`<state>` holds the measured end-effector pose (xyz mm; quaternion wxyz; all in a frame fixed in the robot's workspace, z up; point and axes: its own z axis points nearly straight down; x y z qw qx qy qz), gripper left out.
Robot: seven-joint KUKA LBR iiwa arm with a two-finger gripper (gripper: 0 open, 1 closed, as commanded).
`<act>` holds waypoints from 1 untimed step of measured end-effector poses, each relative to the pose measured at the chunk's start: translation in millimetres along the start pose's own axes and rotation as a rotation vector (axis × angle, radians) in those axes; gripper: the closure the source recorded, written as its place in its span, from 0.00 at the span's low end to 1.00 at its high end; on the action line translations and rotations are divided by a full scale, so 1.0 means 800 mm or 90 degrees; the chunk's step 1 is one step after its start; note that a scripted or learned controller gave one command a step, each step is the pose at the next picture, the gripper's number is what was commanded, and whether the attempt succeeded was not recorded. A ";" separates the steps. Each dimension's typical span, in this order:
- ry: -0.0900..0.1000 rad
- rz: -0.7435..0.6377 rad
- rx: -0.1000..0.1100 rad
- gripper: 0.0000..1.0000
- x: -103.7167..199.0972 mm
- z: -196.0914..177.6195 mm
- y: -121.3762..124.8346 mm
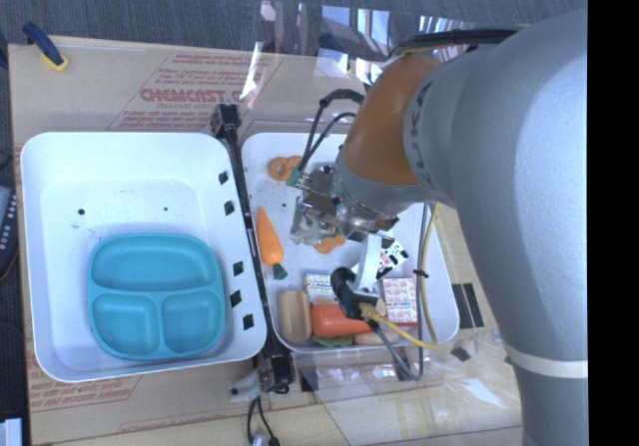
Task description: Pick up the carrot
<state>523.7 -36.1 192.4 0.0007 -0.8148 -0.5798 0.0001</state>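
Carrot [269, 237] just left of claw [309, 224]

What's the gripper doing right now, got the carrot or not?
Gripper: cannot be told; it sits over the right bin, and the carrot lies apart to its left, not held.

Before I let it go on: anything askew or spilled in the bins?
Nothing spilled. The carrot lies flat against the right bin's left wall, apart from the pincer. The blue tray sits slightly crooked.

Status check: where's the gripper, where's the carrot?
Gripper over right bin, nothing seen held. Carrot lying by bin's left wall, beside gripper. Toy food clustered nearer front.
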 end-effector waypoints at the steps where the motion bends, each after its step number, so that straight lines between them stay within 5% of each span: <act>1: 0.000 0.267 0.002 1.00 0.078 -0.032 -0.007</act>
